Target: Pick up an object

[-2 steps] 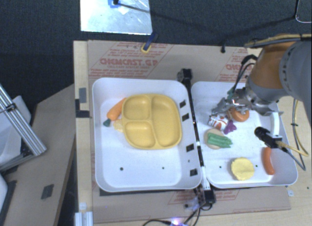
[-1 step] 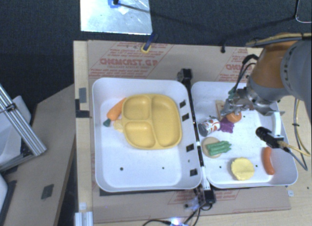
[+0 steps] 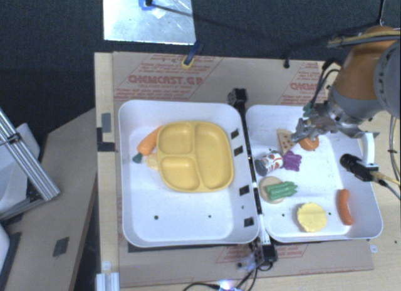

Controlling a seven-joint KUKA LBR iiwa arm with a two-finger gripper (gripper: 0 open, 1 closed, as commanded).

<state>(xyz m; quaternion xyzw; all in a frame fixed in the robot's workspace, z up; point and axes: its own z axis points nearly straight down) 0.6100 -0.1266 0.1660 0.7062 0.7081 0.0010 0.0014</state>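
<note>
Gripper [image 3: 305, 134] is hanging low in the right bin [image 3: 369, 221], beside an orange piece [image 3: 309, 143], probably lining up a grasp; its opening is unreadable.

Red mirrored lettering, seemingly "CHEMCAST GP", is printed on the brown board [image 3: 169, 73] under the bins.

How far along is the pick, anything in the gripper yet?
Done: the arm is over the right bin, with the gripper low among the toys near the cheese wedge and an orange piece. In hand: nothing visibly between its fingers. Left: grasp and lift; the sausage, purple grapes and other toys lie on the bin floor.
</note>
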